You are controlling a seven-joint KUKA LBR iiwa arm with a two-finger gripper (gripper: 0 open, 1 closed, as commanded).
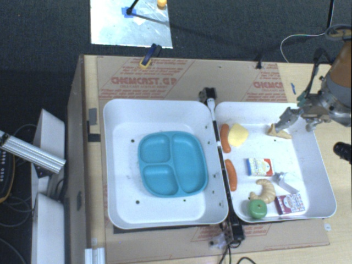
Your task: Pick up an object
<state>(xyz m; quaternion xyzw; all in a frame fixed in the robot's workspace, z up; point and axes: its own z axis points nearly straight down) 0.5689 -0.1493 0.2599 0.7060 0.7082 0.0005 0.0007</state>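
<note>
**Desk:** What goes under this one?

**Photographer:** A grey robot arm (342, 76) reaches in from the right over the right bin (305, 164), its gripper (289, 116) low at the bin's back corner, just above a small tan piece (279, 131) lying by the back wall.

**Desk:** Is the piece in its grasp?

**Photographer:** That cannot be told. The gripper's tip seems to meet the piece's upper edge, or to sit just beside it. Whether the gripper is open or closed cannot be made out from this angle. I would not write that it holds anything.

**Desk:** So which step is this?

**Photographer:** By my reading, the approach to the pick, with nothing lifted yet. The tan piece looks like the target, being nearest. The yellow piece (237, 135) and the orange sausage (224, 138) lie well apart from it, toward the divider.

**Desk:** What would a clean pick need?

**Photographer:** Centre over the piece, not its edge. It is small, flat and irregular, so an off-centre close could push it against the wall or let it slip out. Come straight down, mind the bin wall, close fully, then lift slowly.

**Desk:** And the left bin (126, 125)?

**Photographer:** It has a blue divided tray (171, 164) in it.
</note>
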